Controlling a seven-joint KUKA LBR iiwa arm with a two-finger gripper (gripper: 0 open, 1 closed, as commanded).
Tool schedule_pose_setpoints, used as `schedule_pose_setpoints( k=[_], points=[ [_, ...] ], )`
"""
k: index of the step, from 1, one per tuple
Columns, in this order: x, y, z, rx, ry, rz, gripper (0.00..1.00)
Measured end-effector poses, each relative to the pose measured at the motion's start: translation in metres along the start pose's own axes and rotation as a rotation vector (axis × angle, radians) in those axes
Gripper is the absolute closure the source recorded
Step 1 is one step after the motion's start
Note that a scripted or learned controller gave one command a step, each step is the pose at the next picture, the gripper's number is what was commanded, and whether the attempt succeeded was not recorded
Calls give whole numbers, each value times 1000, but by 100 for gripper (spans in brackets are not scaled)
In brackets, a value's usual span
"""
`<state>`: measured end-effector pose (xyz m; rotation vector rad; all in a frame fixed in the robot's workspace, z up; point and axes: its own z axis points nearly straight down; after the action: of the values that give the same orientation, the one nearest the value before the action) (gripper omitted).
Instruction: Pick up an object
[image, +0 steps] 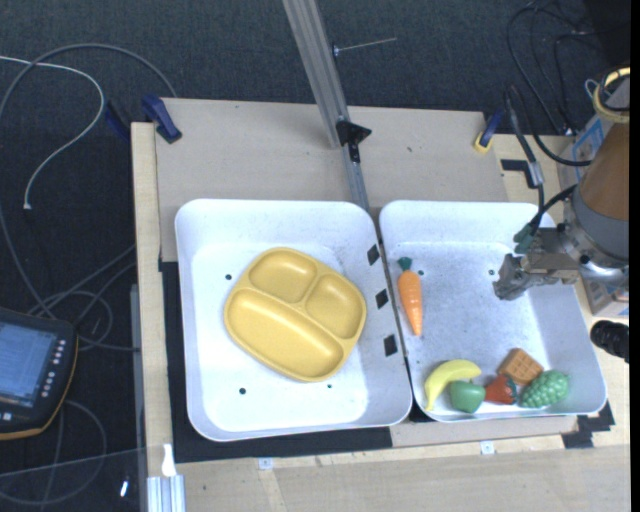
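Dark carpet strewn with cables surrounds a pale wooden bench (300, 130), on which two shallow white plastic bins are set side by side so that one can serve as source and the other as destination. The left bin (200, 240) is occupied by a yellow moulded plate with three compartments (295, 313), lying flat near its middle. The right bin (470, 225) holds the candidates for picking: an orange plastic carrot with a green top (410, 300) lies alone against the inner wall, while a yellow toy banana (448, 376), a green apple-like ball (466, 396), a small red piece (499, 390), a brown biscuit-like block (519, 365) and a green bunch of toy grapes (545, 388) are crowded into the near corner, touching one another.

The grey two-finger gripper (506, 283) is held over the bare middle of the right bin, well apart from the cluster and some way from the carrot. Nothing is seen between its fingers; whether the jaws stand apart or together cannot be told from this slant. The carrot, being isolated, is judged the easier grasp; the clustered pieces would likely be jostled.
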<state>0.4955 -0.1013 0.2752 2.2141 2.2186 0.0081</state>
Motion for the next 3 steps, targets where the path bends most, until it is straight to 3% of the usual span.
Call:
schedule_pose_setpoints(
  k=[1, 3],
  points=[
    [0, 1, 0, 6, 0, 1, 100],
    [99, 66, 9, 6, 3, -5, 100]
  ],
)
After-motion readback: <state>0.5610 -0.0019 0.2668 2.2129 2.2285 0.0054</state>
